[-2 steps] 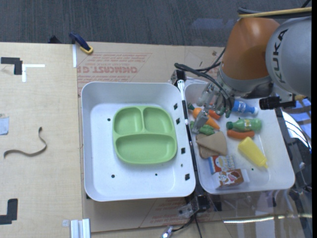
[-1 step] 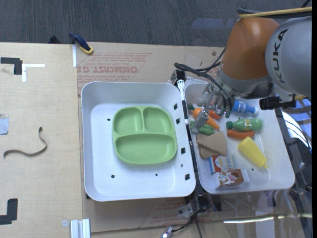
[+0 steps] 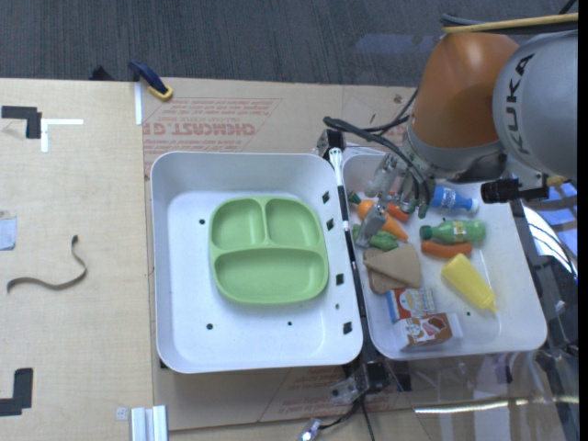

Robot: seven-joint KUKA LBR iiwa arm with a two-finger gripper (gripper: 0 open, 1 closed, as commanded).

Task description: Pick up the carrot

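The gripper (image 3: 375,217) hangs low over the upper left corner of the right bin (image 3: 520,331), its fingers pointing down and left. A carrot (image 3: 390,216) lies right at the fingertips, touching or nearly so; whether it sits between them cannot be told. Just below the jaws lies a tan bread slice (image 3: 396,266), and below that a small carton (image 3: 421,319). To the jaws' right lie a green bottle (image 3: 454,232), an orange stick (image 3: 445,248) and a yellow bottle (image 3: 469,282). Well left of the jaws, the left bin (image 3: 175,274) holds a green divided plate (image 3: 268,249).

Grey KUKA-lettered arm (image 3: 537,81), orange band, black cables.
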